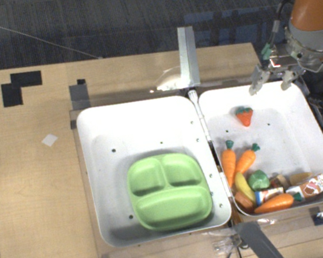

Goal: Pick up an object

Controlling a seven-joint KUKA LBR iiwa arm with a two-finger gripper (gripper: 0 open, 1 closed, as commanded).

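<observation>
My gripper (271, 81) hangs at the back edge of the right bin (299, 127), its two fingers spread apart with nothing between them. A small red strawberry (244, 115) lies alone in that bin, below and to the left of the gripper. In the bin's front left corner is a heap: two carrots (238, 161), a yellow banana (243, 185), a green piece (258, 179), a third carrot (275, 202) and a small brown and white carton (309, 187).
The left bin (101, 135) holds a green divided tray (169, 190). A metal post (188, 56) stands behind the wall between the bins. Cables and dark gear sit along the right side of the bench.
</observation>
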